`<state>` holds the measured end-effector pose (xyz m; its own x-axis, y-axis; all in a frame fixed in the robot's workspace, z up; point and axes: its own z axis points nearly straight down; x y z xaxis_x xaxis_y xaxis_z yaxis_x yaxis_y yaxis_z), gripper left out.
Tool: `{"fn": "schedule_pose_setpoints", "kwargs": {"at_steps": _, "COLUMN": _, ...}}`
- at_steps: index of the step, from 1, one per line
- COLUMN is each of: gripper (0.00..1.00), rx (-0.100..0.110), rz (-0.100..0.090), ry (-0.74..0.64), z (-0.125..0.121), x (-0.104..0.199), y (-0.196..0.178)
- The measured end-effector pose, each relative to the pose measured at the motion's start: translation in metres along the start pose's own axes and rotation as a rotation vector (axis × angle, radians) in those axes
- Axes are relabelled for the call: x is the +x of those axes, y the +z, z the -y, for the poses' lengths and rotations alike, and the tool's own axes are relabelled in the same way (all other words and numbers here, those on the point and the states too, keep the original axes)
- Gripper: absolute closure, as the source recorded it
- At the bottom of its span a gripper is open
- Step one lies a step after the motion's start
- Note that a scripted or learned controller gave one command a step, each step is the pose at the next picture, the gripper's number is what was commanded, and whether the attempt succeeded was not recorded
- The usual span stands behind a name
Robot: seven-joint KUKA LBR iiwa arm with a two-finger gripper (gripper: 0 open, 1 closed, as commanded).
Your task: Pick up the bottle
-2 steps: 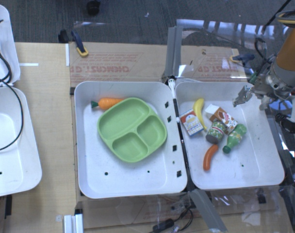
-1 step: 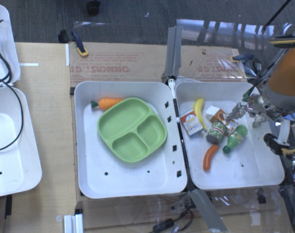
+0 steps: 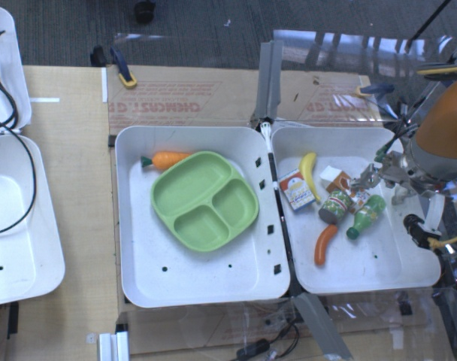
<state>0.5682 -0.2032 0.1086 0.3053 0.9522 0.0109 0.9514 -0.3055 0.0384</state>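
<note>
The lower part of the right bin [image 3: 364, 280] floor lay bare, with open room along its bottom rim. Above it, an orange sausage-shaped toy [image 3: 324, 244] lay left of the green bottle [image 3: 365, 216], which rested tilted at centre-right of the frame. A brown can [image 3: 335, 205] lay just beside the bottle. The end effector [image 3: 386, 173] hovered above the bottle's upper end, close to the right wall; its opening could not be told. Farther up lay a banana [image 3: 310, 173] and a carton [image 3: 297, 189]. The left bin [image 3: 138, 262] held a green plate [image 3: 204, 200] and a carrot [image 3: 168, 159].
</note>
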Motion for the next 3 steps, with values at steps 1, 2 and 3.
{"fn": "schedule_pose_setpoints", "kwargs": {"at_steps": 1, "gripper": 0.0, "rx": 0.008, "rz": -0.005, "ry": 0.114, "z": 0.002, "x": 0.0, "y": 0.001}}
{"fn": "schedule_pose_setpoints", "kwargs": {"at_steps": 2, "gripper": 0.0, "rx": 0.003, "rz": -0.006, "ry": 0.185, "z": 0.012, "x": -0.005, "y": 0.0}}
{"fn": "schedule_pose_setpoints", "kwargs": {"at_steps": 3, "gripper": 0.0, "rx": 0.003, "rz": -0.004, "ry": 0.382, "z": 0.027, "x": -0.008, "y": 0.0}}
